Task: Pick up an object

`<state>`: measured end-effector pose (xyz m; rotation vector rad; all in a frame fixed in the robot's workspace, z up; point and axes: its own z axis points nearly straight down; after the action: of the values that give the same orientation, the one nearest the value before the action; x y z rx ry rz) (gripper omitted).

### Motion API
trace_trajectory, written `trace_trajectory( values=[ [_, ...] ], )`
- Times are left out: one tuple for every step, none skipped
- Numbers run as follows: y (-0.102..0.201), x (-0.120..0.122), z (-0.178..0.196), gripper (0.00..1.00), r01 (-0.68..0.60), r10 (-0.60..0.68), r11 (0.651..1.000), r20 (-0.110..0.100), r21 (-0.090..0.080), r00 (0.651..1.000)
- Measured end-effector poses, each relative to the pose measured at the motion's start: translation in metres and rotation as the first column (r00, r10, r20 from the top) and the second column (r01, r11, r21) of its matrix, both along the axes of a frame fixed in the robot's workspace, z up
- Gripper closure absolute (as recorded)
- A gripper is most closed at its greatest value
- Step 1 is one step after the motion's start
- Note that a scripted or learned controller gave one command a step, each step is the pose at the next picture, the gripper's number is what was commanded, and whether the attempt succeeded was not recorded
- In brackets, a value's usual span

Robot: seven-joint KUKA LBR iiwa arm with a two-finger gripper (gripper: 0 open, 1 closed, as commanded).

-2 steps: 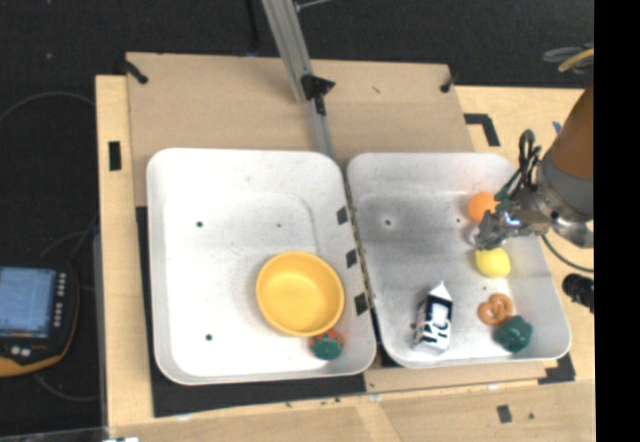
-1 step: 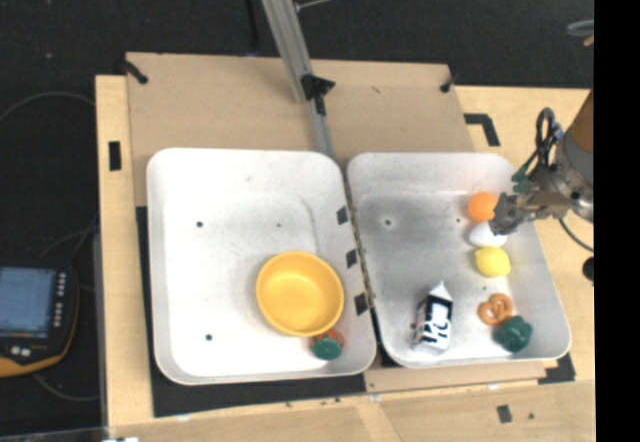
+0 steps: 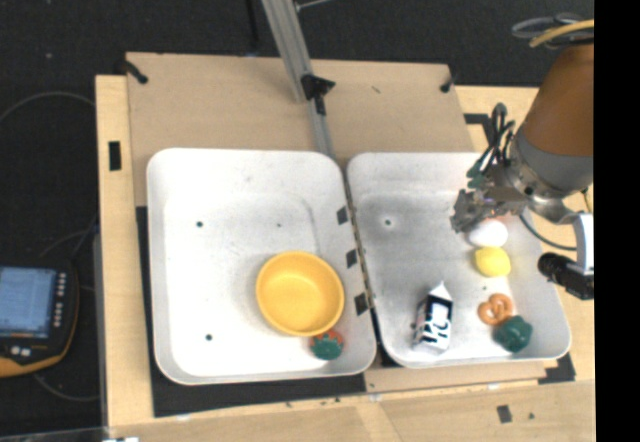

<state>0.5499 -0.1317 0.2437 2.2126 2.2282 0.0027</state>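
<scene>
My gripper (image 3: 478, 211) hangs over the right bin (image 3: 405, 185), near its right side. Just below and to the right of it lies a white egg-shaped object (image 3: 491, 233), close to or touching the gripper. A yellow lemon-like object (image 3: 491, 261) lies directly in front of the white one. Further toward the bin's front are an orange pretzel-shaped piece (image 3: 495, 309), a dark green object (image 3: 515, 334) and a small white carton with dark print (image 3: 434, 321).
The left bin (image 3: 190, 220) holds a yellow bowl (image 3: 300, 292) and a small green and red object (image 3: 327, 345) at its front edge. A slanted metal rail (image 3: 290, 25) rises behind the bins. A handheld pendant (image 3: 30, 315) lies far left.
</scene>
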Motion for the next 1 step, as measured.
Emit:
trace_trajectory(
  values=[
    [0.0531,0.0136,0.0012,1.00,-0.001,0.001,1.000,0.000,0.001,1.000]
  ],
)
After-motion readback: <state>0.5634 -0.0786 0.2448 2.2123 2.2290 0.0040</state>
